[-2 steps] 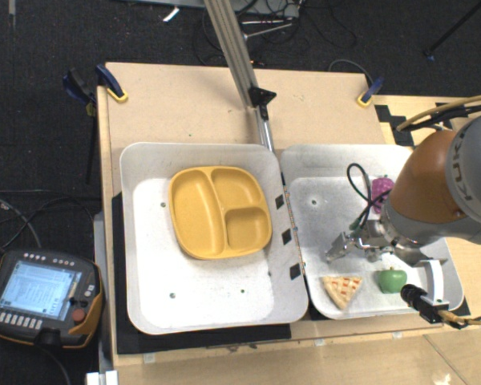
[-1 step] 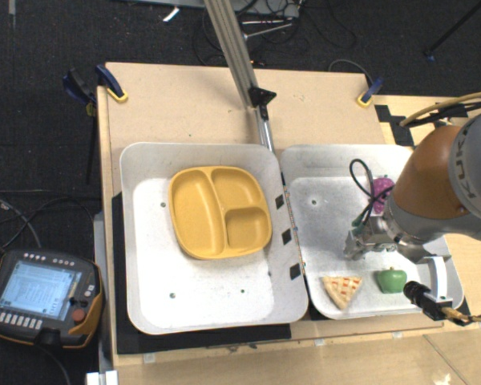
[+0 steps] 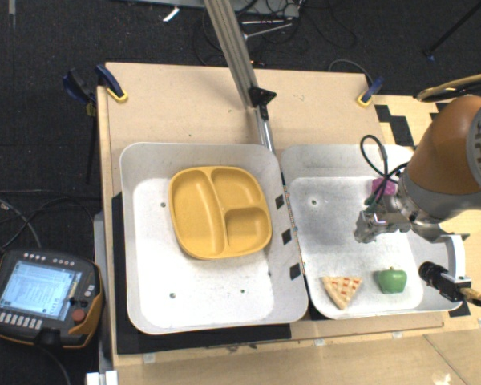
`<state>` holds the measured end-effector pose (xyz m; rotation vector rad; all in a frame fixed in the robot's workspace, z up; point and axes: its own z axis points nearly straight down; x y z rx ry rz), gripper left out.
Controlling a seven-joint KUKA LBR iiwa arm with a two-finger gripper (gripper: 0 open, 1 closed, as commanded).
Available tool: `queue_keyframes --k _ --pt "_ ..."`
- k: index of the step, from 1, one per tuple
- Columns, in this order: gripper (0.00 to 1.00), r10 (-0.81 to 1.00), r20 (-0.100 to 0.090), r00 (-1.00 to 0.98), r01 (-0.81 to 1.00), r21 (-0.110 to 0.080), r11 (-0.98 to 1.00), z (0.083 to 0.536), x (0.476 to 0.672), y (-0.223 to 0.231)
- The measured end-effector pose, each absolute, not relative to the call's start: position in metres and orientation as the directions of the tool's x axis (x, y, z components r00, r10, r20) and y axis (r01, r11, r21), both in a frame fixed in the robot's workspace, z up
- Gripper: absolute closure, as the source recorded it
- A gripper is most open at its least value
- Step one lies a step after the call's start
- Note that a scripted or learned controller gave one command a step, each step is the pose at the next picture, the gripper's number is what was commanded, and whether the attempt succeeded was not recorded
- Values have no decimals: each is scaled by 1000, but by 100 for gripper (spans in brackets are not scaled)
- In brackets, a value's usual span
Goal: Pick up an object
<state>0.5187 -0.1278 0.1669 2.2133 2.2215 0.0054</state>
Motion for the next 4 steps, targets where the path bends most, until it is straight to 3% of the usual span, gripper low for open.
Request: queue_keyframes --k 2,3,4 --pt "100 1000 -2 -4 1000 6 4 274 519 -138" --pt "100 1000 1 -8 1000 3 8 275 550 -89" --pt "100 1000 1 -9 1000 2 9 273 568 -35"
